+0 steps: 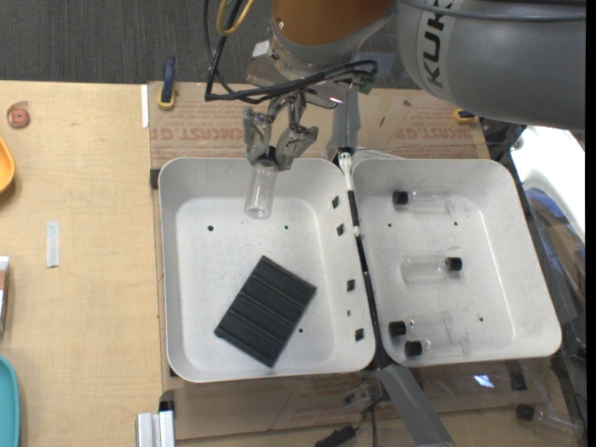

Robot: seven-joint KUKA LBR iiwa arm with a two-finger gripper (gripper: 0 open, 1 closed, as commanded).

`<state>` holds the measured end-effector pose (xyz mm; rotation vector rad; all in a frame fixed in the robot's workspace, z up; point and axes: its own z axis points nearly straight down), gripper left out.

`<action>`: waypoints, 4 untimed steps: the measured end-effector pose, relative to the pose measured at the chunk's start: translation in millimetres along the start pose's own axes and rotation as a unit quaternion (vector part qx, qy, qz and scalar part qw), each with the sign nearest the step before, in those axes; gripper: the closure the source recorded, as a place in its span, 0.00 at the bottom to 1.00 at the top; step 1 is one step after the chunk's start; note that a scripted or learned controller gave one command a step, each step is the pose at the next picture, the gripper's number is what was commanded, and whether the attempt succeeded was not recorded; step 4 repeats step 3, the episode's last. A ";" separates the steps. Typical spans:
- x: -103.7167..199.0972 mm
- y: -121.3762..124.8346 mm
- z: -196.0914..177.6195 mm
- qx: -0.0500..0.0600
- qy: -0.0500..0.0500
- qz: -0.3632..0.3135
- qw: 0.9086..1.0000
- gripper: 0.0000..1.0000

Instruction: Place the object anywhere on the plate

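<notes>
The two-finger metal gripper (pixel 277 153) hangs over the far edge of the left shallow white plastic bin (pixel 182 277), its fingers clamped on the top of a clear plastic vial (pixel 259 191) that dangles below them, tilted, its lower end just above the bin floor. Nearer the camera than the vial, well apart from it, a flat black ribbed rectangular plate (pixel 267 308) lies askew on the same bin's floor.

The grip looks shallow, on one end of a smooth tube, so the vial may slip or swing out as the arm travels. Released at a tilt, a round tube could also roll across the plate's ridges and off onto the bin floor. The plate is small and turned at an angle, so a slightly misplaced drop misses it.

Counted: one gripper, one held vial, one plate, two bins. Right of the plate, the other white bin (pixel 521 250) holds four more clear vials with black caps, as far as can be made out.
</notes>
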<state>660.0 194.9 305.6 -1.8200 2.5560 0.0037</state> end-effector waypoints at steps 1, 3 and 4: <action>59.4 29.6 6.9 0.000 0.000 -0.100 0.995 1.00; 63.1 108.1 -86.5 -0.002 0.000 -0.331 0.944 1.00; 63.1 108.1 -86.5 -0.002 0.000 -0.331 0.944 1.00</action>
